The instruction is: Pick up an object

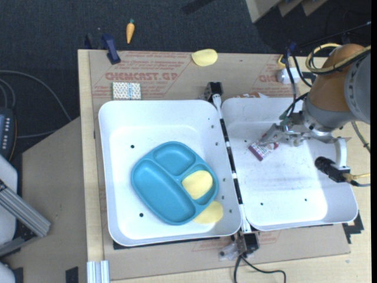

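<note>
A small maroon and white packet [258, 151] lies in the right bin [294, 205], near its upper left part. My gripper [274, 137] reaches in from the right and hangs just above and to the right of the packet, close to it or touching it. The grey arm with its orange band [339, 69] stands over the bin's upper right corner.
The left bin [118, 134] holds a blue divided plate [165, 184] with a yellow piece [198, 183] in one compartment and another yellow piece [210, 214] beside it. On the bench behind lie a yellow lump [204, 57], a patterned packet [126, 90] and a blue clip [110, 48].
</note>
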Robot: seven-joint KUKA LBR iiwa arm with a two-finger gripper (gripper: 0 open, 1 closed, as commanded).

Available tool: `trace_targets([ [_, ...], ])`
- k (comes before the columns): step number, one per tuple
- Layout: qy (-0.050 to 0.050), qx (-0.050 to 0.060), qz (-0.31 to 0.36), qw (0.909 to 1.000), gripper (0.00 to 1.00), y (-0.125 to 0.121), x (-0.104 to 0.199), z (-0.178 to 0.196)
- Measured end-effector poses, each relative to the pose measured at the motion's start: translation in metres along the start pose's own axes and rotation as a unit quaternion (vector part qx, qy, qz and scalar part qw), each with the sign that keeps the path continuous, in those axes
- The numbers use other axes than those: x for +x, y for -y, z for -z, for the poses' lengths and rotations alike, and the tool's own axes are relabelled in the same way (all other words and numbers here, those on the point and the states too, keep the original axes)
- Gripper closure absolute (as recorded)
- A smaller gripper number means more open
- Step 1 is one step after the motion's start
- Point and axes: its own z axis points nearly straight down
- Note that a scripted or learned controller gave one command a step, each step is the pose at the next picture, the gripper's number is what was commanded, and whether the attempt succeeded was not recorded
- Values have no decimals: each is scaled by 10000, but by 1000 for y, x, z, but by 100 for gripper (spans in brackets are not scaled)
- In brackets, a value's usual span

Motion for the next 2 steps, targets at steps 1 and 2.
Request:
trace_targets([
  [1,-25,56,8,10000,0,21,52,29],
  [2,-23,61,-1,10000,0,33,55,-5],
])
